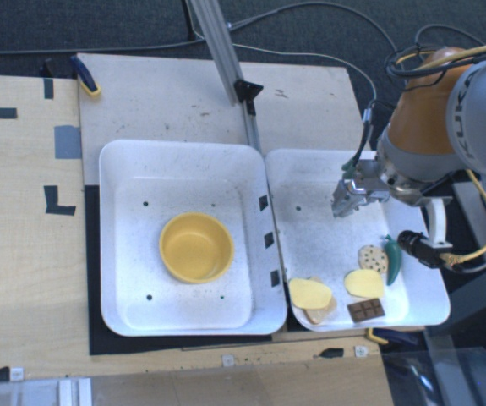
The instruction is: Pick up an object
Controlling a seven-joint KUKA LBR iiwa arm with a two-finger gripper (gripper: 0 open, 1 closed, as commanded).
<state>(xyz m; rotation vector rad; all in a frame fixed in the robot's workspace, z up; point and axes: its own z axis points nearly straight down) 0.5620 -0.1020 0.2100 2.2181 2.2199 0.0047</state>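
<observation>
Starting at the near edge, you see the right bin [412, 311] with its small things bunched along the front: a brown chocolate square [366, 310], a yellow piece [310, 293] lying on a pale slice [317, 315], another yellow piece [364, 282], a speckled cookie [373, 259] and a green pepper [392, 259] against the right wall. Left of them, in the left bin [124, 227], a yellow bowl [196, 246] stands upright near the middle. Farther back in the right bin, your hand [345, 203] hangs over bare floor, apart from all the pieces, with nothing between its tips. Whether it is spread or closed you cannot tell from this angle. Beyond it the orange band and grey arm [433, 125] reach in from the right, and a metal pole [221, 41] slants over the surface [141, 100] behind both bins.
</observation>
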